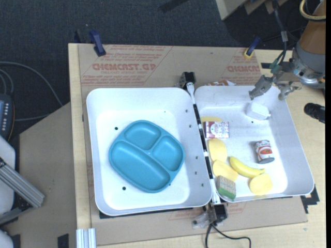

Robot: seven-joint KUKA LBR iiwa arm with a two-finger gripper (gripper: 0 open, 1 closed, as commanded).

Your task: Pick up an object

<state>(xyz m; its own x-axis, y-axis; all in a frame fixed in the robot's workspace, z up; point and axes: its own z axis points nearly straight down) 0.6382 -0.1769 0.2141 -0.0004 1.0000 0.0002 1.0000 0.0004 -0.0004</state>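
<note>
Camera view: gripper (274, 88) hangs over right bin's (295, 138) far corner, fingers spread and grasping nothing, poised above a white block (257, 111); banana (246, 167) and can (263, 151) lie nearer, blue tray (146, 155) in left bin (98, 138).

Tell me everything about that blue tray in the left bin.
The tray is a light blue, plastic-looking dish with a rounded outline, divided by raised ridges into three compartments: one long, two smaller. It lies flat, turned at an angle, near the middle of the left bin, resting on the bin's floor. Nothing sits in it or touches it otherwise.
</note>
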